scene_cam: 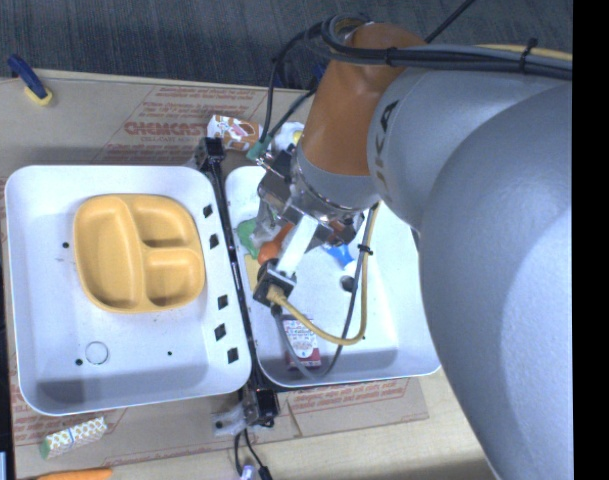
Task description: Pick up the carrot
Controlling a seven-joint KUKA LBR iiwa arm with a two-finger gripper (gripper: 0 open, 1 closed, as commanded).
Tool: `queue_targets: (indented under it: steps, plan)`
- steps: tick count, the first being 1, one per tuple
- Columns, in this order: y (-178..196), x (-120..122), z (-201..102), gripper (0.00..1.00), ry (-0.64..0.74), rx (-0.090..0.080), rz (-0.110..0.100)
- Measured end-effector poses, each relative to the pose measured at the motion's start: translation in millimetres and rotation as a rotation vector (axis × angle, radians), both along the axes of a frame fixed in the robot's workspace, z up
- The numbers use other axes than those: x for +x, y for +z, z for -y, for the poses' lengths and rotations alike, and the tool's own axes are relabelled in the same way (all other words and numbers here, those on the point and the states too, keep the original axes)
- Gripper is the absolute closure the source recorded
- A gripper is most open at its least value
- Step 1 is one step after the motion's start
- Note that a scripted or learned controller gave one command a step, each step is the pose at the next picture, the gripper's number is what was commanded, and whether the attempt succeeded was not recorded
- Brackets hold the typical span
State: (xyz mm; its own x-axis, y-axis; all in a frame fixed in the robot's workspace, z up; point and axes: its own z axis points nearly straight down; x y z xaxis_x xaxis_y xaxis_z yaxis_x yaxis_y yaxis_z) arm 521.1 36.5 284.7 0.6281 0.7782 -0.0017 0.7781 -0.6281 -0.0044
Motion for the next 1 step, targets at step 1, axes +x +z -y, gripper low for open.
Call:
queue_targets:
  steps: [1]
  plan:
    - [-8.1,-45.6,5.9,1.0,-0.181,-0.001,-0.004]
